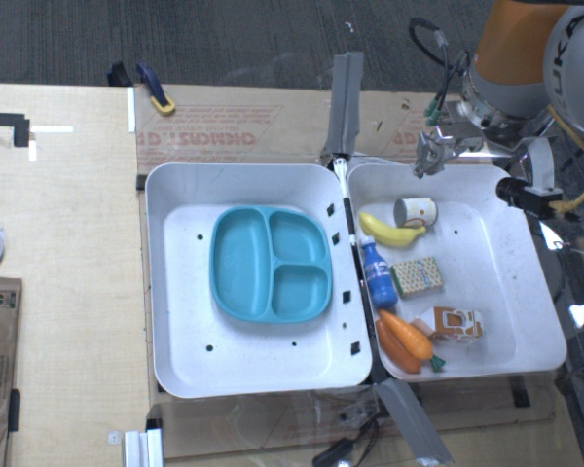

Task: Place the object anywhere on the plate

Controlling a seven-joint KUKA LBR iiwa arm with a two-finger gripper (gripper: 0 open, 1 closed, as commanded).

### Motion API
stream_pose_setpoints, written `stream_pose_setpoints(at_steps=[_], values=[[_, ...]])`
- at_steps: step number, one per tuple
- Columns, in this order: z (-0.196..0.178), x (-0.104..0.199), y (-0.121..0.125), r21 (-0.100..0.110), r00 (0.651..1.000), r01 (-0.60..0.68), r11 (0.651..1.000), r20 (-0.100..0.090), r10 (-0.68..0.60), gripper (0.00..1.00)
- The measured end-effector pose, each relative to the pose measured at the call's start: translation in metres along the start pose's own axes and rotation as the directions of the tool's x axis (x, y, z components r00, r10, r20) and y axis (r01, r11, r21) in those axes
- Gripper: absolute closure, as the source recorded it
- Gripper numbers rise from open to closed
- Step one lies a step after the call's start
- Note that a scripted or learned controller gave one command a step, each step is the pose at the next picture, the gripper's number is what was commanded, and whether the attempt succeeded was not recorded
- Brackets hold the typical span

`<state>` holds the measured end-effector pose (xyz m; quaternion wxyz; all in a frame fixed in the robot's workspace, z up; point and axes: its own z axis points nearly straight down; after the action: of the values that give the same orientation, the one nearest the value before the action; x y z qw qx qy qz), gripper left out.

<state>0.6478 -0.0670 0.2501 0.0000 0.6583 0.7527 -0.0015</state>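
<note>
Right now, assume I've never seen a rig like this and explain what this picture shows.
One camera looks down at a slant on a bench with two shallow white bins. The grey and orange machine at the upper right is a robot arm; its gripper hangs above the right bin's far edge, with nothing between its fingers. The left bin holds a blue divided plate. The right bin holds a banana, a small cup, a blue bottle, a sponge-like block, a carrot and a small carton.
</note>
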Motion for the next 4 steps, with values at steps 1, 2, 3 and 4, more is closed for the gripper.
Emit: stream_pose_setpoints(at_steps=[1, 2, 3, 4], values=[[0.06, 0.072, -0.015, 0.001, 1.0, 0.016, 1.0, -0.001, -0.016, 1.0], [0.059, 0.152, -0.061, 0.002, 0.997, -0.072, 0.997, -0.001, 0.072, 1.0], [0.048, 0.295, -0.028, 0.0, 0.988, 0.154, 0.988, 0.0, -0.154, 1.0], [0.052, 0.294, -0.086, 0.002, 0.986, 0.169, 0.986, 0.0, -0.169, 1.0]])
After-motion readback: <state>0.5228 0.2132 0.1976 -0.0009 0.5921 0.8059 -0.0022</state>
